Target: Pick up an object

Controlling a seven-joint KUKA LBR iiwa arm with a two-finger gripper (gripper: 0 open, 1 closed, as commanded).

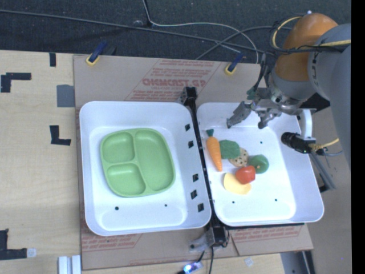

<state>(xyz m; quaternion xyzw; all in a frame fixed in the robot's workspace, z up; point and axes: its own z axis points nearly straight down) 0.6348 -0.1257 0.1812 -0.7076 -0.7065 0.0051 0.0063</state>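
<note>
Beneath my two white bins (91,153) lies a cardboard sheet (142,76) with red print. Just behind the left bin I can read "CHEMCAST GP"; the smaller red lines around it are too blurred.

Arm (319,50) comes in from the right, grey with the orange band at the top. Wrist angles down and to the left. Gripper (251,119) hangs low, its two fingers (236,119) spread apart with nothing between them.
</note>
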